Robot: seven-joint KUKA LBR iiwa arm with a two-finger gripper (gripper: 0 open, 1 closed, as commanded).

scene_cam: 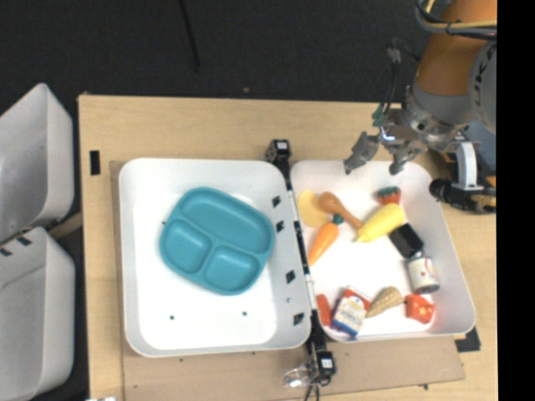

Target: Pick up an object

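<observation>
My gripper (377,159) hangs open above the far edge of the right bin (380,266), its two fingers spread apart with nothing between them. Below it in the bin lie a yellow corn cob (381,222), an orange carrot (323,241), a brown drumstick (338,208), a pale yellow piece (308,208) and a small red and green item (388,195). A black block (405,240), a small can (423,273), a red piece (420,308), an ice cream cone (384,301) and a small carton (349,312) lie nearer the front.
The left bin (150,307) holds a blue divided plate (218,240). A black clip (278,150) sits at the far end of the wall between the bins. White chair backs (29,207) stand at the left of the bench.
</observation>
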